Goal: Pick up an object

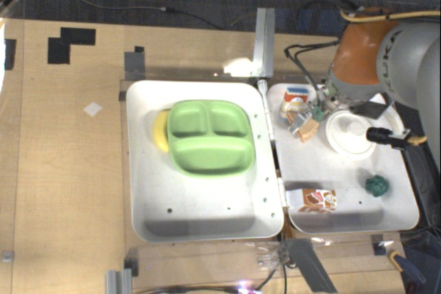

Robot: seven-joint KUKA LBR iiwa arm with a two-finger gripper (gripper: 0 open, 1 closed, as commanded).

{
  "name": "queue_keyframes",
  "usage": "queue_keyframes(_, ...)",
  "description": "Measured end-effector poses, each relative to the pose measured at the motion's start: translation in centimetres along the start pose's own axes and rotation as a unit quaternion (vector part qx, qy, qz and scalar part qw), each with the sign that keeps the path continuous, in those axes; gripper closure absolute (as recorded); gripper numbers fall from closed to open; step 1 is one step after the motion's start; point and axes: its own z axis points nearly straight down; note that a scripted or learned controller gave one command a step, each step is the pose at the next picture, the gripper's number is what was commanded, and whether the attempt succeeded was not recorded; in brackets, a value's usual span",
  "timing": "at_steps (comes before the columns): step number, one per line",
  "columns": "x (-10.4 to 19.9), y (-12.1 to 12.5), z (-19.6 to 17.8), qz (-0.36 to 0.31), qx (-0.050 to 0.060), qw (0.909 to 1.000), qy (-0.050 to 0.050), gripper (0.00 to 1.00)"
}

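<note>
Left bin [141, 169]: green tray [209, 137]; right bin [396, 206]: white bowl [348, 132], teal obj [376, 185].

The arm [406, 58] is smooth grey with a rounded orange band [360, 51], black cables looping beside it.

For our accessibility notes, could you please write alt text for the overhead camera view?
A grey and orange robot arm reaches from the right over the right white bin, which holds a small carton, a white lid, a teal object and a snack packet. The left white bin holds a green divided tray.
</note>
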Motion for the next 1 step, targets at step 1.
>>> queue_keyframes(1, 5.51, 4.59, -8.49, 0.224, 0.006, 0.9745, 0.004, 1.00)
